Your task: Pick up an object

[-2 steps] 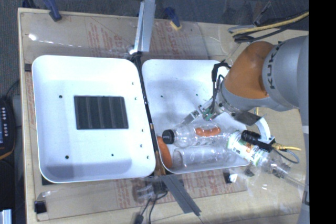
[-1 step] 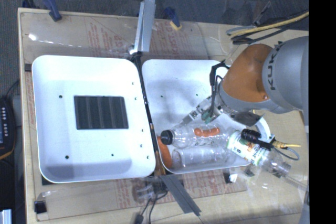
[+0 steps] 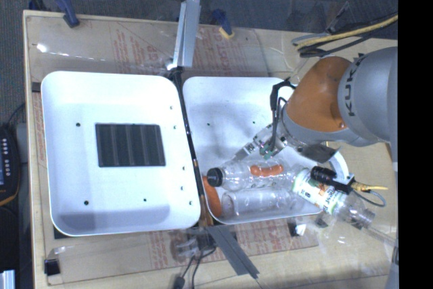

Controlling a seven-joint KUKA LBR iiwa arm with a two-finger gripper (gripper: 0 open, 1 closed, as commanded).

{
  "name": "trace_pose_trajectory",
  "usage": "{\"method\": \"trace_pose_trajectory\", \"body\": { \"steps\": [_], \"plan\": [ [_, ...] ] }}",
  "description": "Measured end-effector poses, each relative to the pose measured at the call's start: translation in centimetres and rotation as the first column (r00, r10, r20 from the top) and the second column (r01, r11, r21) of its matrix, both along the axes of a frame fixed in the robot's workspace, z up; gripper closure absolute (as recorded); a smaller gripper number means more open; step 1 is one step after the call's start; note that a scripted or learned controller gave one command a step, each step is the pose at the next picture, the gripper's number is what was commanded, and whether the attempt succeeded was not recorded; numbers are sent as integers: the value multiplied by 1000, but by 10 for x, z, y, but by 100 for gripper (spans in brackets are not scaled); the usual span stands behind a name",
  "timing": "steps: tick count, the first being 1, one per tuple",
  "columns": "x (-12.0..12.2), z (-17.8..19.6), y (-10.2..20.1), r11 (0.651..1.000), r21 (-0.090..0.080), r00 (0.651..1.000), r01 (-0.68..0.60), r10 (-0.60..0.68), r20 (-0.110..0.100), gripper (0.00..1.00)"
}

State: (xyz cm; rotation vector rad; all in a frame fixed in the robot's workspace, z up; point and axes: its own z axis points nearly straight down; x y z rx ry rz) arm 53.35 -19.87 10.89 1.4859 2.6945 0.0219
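Note:
My gripper (image 3: 266, 149) hangs low over the right bin (image 3: 216, 112), at the middle of its right half. Just below it lies a clear plastic bottle (image 3: 237, 176) with a black cap, on its side, and an orange piece (image 3: 268, 170) shows through or beside its right end. A second clear container (image 3: 258, 202) lies along the bin's near wall. An orange object (image 3: 212, 196) sits in the near left corner. The gripper's tip is close above the bottle's right end, and whether it touches is hidden.
The left bin (image 3: 67, 145) holds a flat black ribbed pad (image 3: 130, 145) at its middle. A dark divider (image 3: 187, 139) runs between the bins. The grey arm with its orange band (image 3: 318, 105) covers the right bin's far right corner.

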Motion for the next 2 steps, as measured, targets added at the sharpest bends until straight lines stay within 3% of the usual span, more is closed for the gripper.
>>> {"method": "trace_pose_trajectory", "body": {
  "steps": [1,2],
  "plan": [
    [3,21,10,999,12,998,-49,49,-37,0],
    [3,7,30,996,-2,996,-94,94,3,0]
  ]
}}
